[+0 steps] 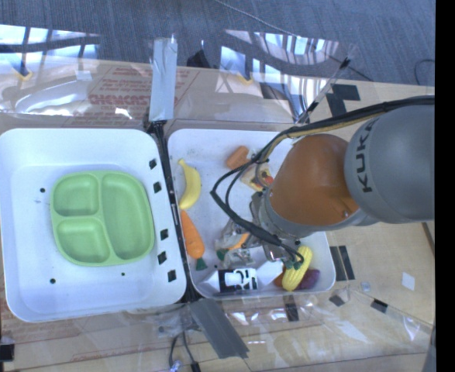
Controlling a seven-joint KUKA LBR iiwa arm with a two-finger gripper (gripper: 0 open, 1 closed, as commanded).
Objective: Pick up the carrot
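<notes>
The carrot (192, 236) is orange with a small green stem end. It lies along the left wall of the right bin (211, 142), just below a yellow banana (188, 184). My gripper (239, 244) hangs low over the middle of the right bin, a little to the right of the carrot and apart from it. The orange wrist band (312, 184) and grey arm cover most of it. Small green and orange pieces sit right under the gripper.
The left bin (14, 208) holds a green divided plate (101, 218). The right bin also holds a short orange item (237, 157) at the back, a corn cob (297, 268) beside a purple piece (311, 279), and a black-and-white object (237, 279) at the front wall.
</notes>
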